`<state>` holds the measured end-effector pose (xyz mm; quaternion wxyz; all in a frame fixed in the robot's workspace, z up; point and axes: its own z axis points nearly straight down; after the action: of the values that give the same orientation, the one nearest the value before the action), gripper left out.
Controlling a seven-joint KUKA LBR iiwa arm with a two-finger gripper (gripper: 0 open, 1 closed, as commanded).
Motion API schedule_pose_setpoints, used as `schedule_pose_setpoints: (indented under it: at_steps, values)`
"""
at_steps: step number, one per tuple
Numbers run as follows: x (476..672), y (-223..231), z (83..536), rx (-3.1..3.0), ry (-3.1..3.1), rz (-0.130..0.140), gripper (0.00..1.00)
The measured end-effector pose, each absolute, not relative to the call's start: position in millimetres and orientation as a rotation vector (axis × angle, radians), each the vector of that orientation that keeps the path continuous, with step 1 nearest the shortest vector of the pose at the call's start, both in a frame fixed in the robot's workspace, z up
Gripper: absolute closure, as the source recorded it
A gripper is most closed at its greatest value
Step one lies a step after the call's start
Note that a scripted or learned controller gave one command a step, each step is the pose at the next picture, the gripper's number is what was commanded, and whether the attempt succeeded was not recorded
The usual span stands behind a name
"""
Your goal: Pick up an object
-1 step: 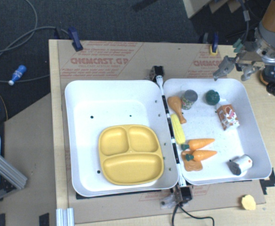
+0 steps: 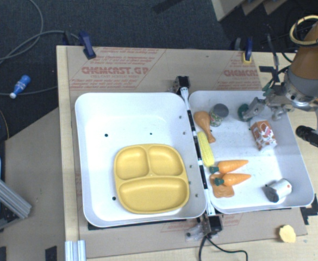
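The pincer [image 2: 268, 103] hangs over the far edge of the right bin [image 2: 294, 186], its grip too blurry to tell, so the arm should drop straight onto the red snack bag [image 2: 262, 134] just below it.

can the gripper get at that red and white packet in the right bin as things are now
Probably yes. The red and white packet lies flat in the right bin with bare floor around it, nothing stacked on it, and the gripper sits just above it in the picture.
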<state>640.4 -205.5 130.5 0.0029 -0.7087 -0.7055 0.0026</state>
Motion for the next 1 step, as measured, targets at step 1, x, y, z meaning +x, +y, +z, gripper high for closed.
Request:
schedule_pose_setpoints:
  at_steps: [1]
  values:
    - [606.9,-206.7,81.3,-2.22,-2.216,0.005,0.0]
